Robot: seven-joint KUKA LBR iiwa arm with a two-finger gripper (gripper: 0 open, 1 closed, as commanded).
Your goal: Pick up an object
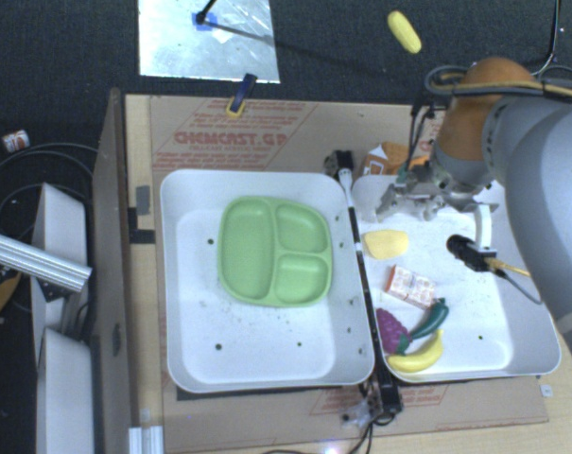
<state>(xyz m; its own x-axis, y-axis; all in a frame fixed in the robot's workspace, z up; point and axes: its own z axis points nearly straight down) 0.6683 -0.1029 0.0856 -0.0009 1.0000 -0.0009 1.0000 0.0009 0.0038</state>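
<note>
The gripper (410, 200) hangs over the right bin (527, 348); I cannot tell if it is open or closed. A yellow lump (385, 244) lies closest to it. Farther off are a small box (410, 287), purple grapes (391, 327), a green thing (427, 320) and a banana (418, 356). Farthest off, the left bin (186, 282) holds a green plate (273, 251)

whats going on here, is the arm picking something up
The grey arm reaches in from the right, with its gripper over the far end of the right bin, just beyond a pale yellow piece. I can't see anything held in it. Also in that bin lie a small red and white box, purple grapes, a curved green piece and a banana. The left bin holds a green divided plate.
</note>
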